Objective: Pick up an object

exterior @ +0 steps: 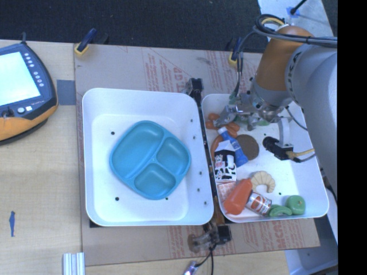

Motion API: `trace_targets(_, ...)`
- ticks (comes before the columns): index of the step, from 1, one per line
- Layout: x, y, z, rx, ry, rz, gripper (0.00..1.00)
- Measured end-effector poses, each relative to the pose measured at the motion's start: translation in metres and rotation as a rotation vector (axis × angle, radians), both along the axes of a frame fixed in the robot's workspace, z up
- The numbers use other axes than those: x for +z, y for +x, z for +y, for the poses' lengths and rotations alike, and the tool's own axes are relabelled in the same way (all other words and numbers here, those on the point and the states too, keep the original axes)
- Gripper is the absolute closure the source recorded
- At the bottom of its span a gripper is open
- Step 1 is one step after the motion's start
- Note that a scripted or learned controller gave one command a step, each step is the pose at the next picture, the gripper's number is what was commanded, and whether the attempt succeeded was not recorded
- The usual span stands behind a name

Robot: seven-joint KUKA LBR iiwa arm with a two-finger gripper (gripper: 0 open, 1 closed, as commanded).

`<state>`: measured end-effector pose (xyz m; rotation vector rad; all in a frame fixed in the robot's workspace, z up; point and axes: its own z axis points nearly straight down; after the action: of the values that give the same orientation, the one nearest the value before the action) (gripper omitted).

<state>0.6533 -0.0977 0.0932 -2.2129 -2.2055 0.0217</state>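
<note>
My gripper (245,117) hangs low over the back of the right bin (312,173), under the orange-banded wrist. Just below and left of it lie a blue tube (232,145), a small orange piece (213,120) and a brown round disc (248,146). Further forward sit a black-and-white patterned box (225,166), a croissant-shaped toy (264,180), an orange bottle (237,196), a small can (260,203) and a green piece (289,206). Nothing is visibly held.
The left bin (97,153) holds a blue divided plate (150,159). A black cable part (279,148) hangs over the right bin beside the disc. A tablet-like pendant (23,90) lies on the bench at far left. Clamps sit between the bins, front and back.
</note>
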Motion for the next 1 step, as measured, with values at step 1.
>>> trace_targets(1, 0.011, 0.0004, -0.0006, 0.003, 0.0, 0.001, 1.0)
